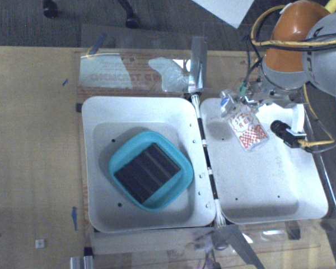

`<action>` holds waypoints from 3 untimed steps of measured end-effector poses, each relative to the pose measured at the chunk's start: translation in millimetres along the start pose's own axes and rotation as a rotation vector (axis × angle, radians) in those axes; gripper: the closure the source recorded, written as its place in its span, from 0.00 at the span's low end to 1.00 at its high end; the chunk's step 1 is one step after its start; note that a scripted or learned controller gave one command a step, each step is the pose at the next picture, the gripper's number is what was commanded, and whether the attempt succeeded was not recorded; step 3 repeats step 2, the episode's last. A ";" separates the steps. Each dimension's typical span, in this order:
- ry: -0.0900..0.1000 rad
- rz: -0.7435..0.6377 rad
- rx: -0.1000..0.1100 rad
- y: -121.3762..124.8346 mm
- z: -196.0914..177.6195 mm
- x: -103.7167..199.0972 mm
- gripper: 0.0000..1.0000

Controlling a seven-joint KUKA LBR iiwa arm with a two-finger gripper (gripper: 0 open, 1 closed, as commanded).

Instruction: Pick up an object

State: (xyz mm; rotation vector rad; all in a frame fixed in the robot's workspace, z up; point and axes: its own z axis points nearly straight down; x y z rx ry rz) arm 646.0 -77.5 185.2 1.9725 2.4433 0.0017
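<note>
The gripper (239, 102) is over the far corner of the right bin (280, 198). A small red and white packet (248, 131) hangs just under it, and it looks pinched between the closed fingers. The lifting step seems under way. Next it needs to rise slowly.

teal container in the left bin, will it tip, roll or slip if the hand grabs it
The teal container looks low and wide, lying flat in the left bin, so it probably won't tip or roll. Its rounded, smooth-looking rim may slip from a narrow pinch. It looks like thin plastic, so it is likely light, though the dark block inside may add weight.
</note>
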 end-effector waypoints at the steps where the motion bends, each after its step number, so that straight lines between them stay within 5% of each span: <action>1: -0.006 -0.168 -0.014 -5.6 50.6 -36.2 1.00; 2: -0.002 -0.150 -0.001 13.1 -18.5 -15.9 1.00; 3: -0.002 -0.150 -0.001 13.1 -18.5 -15.9 1.00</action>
